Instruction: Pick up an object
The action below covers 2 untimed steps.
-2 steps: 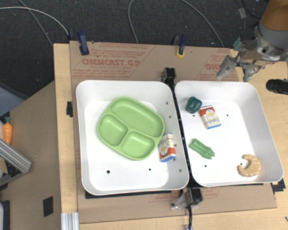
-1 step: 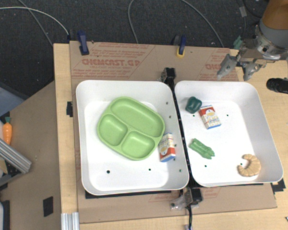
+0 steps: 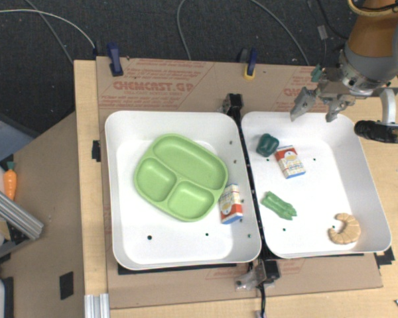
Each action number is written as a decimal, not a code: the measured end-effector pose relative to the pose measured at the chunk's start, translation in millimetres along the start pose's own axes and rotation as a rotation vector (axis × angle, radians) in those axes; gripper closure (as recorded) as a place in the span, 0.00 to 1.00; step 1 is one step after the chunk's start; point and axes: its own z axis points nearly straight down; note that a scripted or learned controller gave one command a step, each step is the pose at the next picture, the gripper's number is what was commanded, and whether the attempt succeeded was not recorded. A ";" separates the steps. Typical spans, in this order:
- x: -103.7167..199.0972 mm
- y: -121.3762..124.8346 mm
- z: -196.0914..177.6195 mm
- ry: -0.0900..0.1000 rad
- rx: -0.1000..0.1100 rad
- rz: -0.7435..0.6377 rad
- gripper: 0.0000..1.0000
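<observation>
The gripper (image 3: 316, 109) hangs above the far rim of the right bin (image 3: 368, 177), its two fingers spread apart with nothing between them; the arm above it is cut off by the top edge, only the orange band and grey wrist showing. Just below and left of the fingertips lies a dark green object (image 3: 266, 144), its shape hard to read; beside that, a small red-and-white carton (image 3: 290, 161); farther below, a green vegetable piece (image 3: 279, 205) and a croissant (image 3: 345, 228) at the near corner. Well to the left, in the left bin (image 3: 126, 244), sits a green divided plate (image 3: 180, 177); a second small carton (image 3: 231, 204) leans against it, its print too small to make out.
</observation>
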 end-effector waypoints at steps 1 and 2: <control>-5.0 -3.2 43.8 0.000 0.000 0.001 0.00; -14.7 -3.0 93.4 0.000 0.001 0.001 0.00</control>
